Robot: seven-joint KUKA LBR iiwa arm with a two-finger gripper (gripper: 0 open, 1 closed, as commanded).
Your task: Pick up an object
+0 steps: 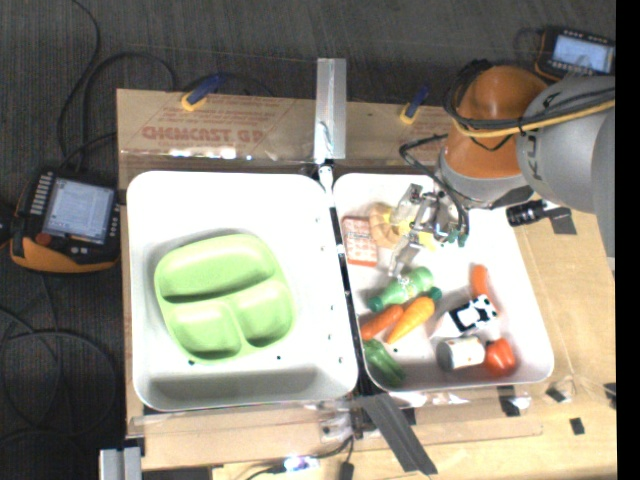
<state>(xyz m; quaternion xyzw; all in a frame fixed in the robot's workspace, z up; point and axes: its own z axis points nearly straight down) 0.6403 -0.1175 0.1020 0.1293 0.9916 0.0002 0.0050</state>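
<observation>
Fig.: My end effector (425, 230) is hovering over the right bin (535, 298), upper-left part, above a red-and-white packet (358, 240) & a green veg. (403, 288). Can't tell whether it's gripping anything. Two carrots (400, 320) are lying just below. The left bin (140, 298) is carrying a green divided tray (224, 293).

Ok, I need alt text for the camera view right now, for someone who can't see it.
The arm's gripper hovers low over the right bin, above a heap of toy food including a carrot and a red-and-white packet. The left bin holds a green divided tray.
</observation>
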